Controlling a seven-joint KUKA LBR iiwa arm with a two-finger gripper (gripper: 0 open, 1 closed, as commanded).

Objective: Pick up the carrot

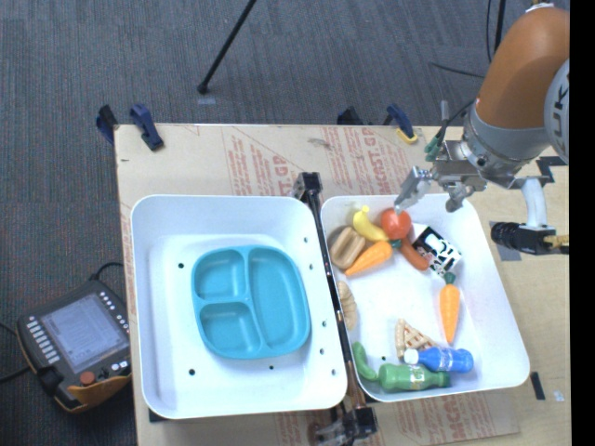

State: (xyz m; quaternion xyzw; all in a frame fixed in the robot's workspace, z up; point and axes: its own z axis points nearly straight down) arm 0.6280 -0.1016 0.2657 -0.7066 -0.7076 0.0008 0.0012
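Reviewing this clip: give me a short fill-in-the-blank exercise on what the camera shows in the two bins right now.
1. The blue divided tray lies in the ____ bin.
2. The lone carrot by the right bin's right wall points its green top toward the ____ of the view.
3. The blue bottle lies right next to a ____ bottle.
4. The gripper hangs over the right bin's ____ edge.

Missing words: left; top; green; far (top)

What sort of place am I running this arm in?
Probably a robotics lab: a plywood bench held by clamps, a teach pendant on carpeted floor, and a white bin of toy food.
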